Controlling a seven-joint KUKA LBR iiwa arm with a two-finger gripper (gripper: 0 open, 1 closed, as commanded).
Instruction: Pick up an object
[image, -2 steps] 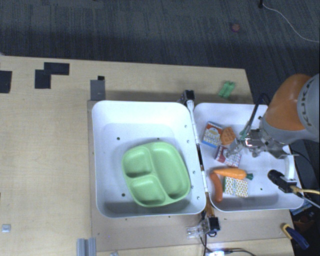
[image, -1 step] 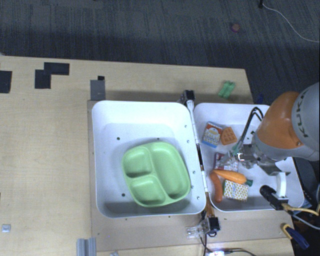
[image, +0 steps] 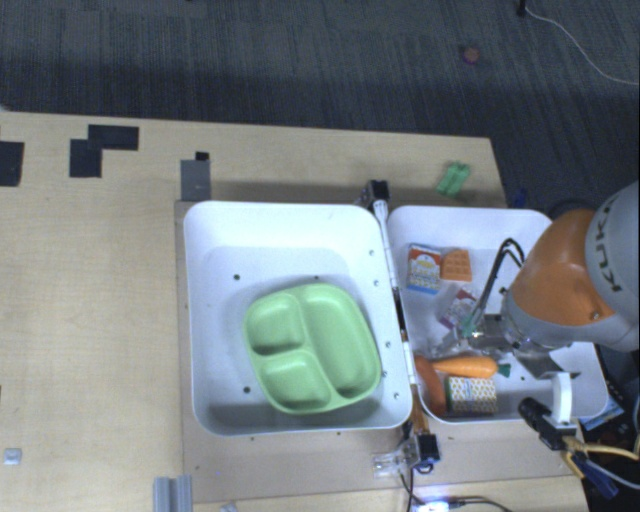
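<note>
Pale wooden bench (image: 90, 330) under two white bins: green divided plate (image: 312, 346) lying in the left bin (image: 210, 300), clutter in the right bin (image: 520, 222), with a small carton (image: 424, 268) and orange block (image: 456, 264) toward its far end and an orange carrot-like piece (image: 452, 368) beside a mesh-patterned packet (image: 470, 394) at the near wall. Gripper (image: 470, 335) low over that near clutter, wrist hiding the tips, so grip state impossible to tell. Best done by settling on one loose item such as the carrot-like piece, coming straight down clear of the wall, closing squarely, then lifting slowly.
</note>
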